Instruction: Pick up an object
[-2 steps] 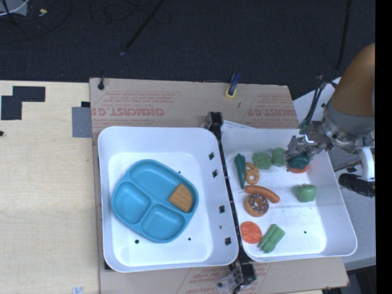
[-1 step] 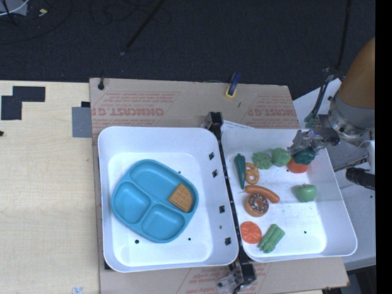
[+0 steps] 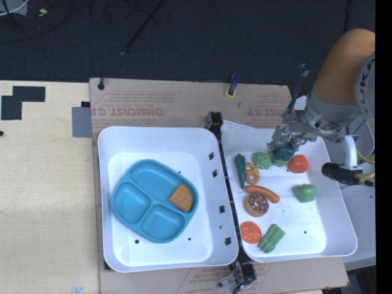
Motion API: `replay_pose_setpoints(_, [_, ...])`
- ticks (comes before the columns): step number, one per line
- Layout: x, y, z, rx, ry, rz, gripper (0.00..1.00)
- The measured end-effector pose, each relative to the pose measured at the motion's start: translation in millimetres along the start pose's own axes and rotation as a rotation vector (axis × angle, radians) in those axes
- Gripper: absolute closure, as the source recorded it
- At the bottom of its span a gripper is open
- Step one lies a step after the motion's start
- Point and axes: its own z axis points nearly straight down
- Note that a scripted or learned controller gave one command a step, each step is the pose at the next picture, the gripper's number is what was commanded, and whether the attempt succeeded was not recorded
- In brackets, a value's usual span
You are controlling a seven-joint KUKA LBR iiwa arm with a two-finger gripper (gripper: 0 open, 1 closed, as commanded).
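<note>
The grey arm (image 3: 343, 72) with its orange band reaches in from the right and puts the tool (image 3: 285, 144) low over the back part of the right bin (image 3: 331, 237), directly above a teal object (image 3: 283, 156) that lies between a green broccoli piece (image 3: 263, 160) and a red tomato (image 3: 298, 163). I cannot tell whether the tool is apart, together, or clamped on anything, since the wrist hides its tips. The teal object appears to sit on the bin floor, touching or nearly touching the broccoli. Also in this bin lie a dark green pepper (image 3: 240, 165), a pretzel (image 3: 252, 174), a hot dog (image 3: 263, 193), a chocolate donut (image 3: 256, 205), a green apple (image 3: 305, 192), an orange-red round piece (image 3: 250, 232) and a light green vegetable (image 3: 271, 237). The left bin (image 3: 122, 146) holds a blue divided plate (image 3: 131, 201) with 3 compartments; a waffle piece (image 3: 181, 198) rests at its right side. Both bins sit on cardboard (image 3: 159, 103) on the tabletop (image 3: 43, 195).
</note>
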Motion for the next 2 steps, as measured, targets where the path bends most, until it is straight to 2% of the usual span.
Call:
replay_pose_setpoints(1, [42,19,-12,-0.002,0.001,-0.002,1.0])
replay_pose_setpoints(2, [80,28,-18,0.0,0.001,-0.001,1.0])
